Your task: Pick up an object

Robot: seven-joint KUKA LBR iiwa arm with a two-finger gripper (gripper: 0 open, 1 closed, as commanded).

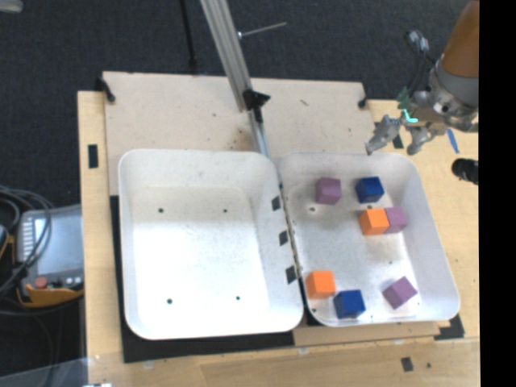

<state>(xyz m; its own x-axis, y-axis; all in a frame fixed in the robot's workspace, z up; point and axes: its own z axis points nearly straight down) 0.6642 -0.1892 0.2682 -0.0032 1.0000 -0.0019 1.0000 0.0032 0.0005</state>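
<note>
Blocks sit scattered in the right bin (435, 240), and that is where I look for something to pick. On my screen I count seven: a purple cube (327, 190) at the far left of that bin, a blue cube (369, 189) just to its right, then an orange cube (373, 221) touching a second purple block (396, 219) near the middle right. Along the near edge I see another orange block (321, 283), a second blue block (349, 303) just beside it, and a tilted purple piece (399, 292) further right, apart from those two.

From the right, the arm (461, 51) reaches in, its orange band high at the edge of my view. Its hand (400, 138) hangs over the far right corner of the right bin, above the rim and well apart from every block. I see two grey fingers (380, 139) splayed apart, so I read it as released, with nothing between them.

Beside it, the left bin (137, 216) shows a speckled white floor. Both bins rest on the pale wooden surface (185, 107). A slanted metal rail (227, 43) crosses the far side of the surface, ending where the two bins meet.
</note>
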